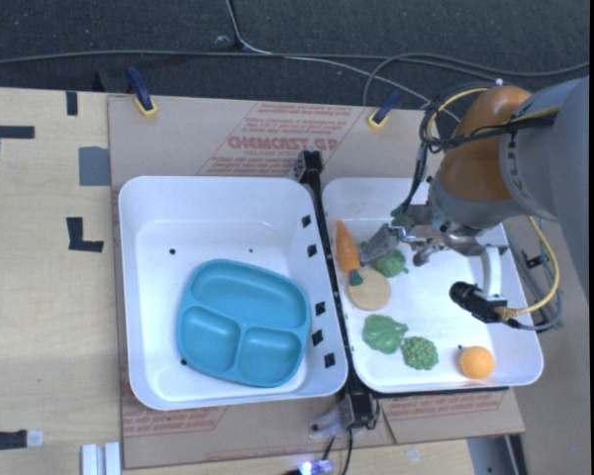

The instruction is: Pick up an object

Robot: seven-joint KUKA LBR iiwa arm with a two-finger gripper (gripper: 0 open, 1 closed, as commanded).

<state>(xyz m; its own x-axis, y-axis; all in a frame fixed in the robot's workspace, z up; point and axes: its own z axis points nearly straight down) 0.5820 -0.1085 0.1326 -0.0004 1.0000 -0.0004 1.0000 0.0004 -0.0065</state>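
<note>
Reading from the left, the left bin (139, 265) holds only a blue divided tray (244, 323), which plays no part in the pick. The right bin (510, 369) carries the candidates: an orange carrot-shaped piece (346, 246) against its left wall, a tan round disc (369, 292) just below it, a small green piece (389, 262) beside the carrot, a green leafy piece (384, 333) and a bumpy green piece (419, 352) nearer the front, and an orange ball (476, 362) at the front right.

The step in hand looks like the approach: the claw (404, 240) sits low over the back-left part of the right bin, its tip right next to the small green piece and close to the carrot. Nothing is visibly caught in it, so I judge no grasp has been made yet. Whether the claw is wide or narrow I cannot tell, since its dark parts blur together from this angle.

The next move would call for settling straight down around the small green piece without nudging the carrot or disc, then closing and lifting clear of the bin wall.

The arm (535, 156) comes in from the right, its orange band (485, 142) above the bin's back edge, wrist bent downward and leftward, cables looping around it.
</note>
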